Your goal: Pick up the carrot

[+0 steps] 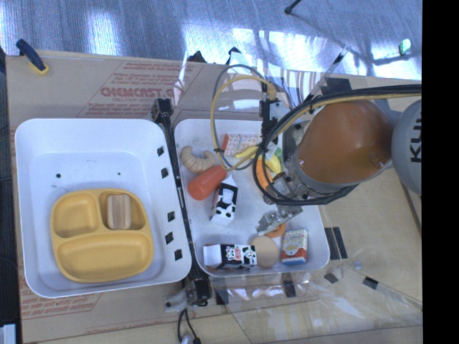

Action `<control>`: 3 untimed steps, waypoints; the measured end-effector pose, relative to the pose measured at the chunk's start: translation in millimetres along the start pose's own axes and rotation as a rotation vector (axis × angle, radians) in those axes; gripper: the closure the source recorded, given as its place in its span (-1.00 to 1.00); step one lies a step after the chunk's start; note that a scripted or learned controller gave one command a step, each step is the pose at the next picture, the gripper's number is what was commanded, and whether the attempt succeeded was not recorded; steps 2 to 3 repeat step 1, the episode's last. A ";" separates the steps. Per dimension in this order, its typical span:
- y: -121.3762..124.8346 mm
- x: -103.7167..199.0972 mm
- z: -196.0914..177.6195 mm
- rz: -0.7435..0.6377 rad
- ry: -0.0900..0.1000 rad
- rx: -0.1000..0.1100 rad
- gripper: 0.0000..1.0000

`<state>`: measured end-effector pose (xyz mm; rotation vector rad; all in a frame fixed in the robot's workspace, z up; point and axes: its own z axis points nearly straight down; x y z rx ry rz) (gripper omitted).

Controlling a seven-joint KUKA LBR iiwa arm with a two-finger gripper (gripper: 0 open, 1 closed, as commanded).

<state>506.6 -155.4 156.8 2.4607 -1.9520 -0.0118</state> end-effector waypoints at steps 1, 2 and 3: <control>-20.6 4.2 -44.0 -0.142 0.004 0.008 1.00; -20.6 4.2 -44.0 -0.142 0.004 0.008 1.00; -20.6 4.2 -44.0 -0.142 0.004 0.008 1.00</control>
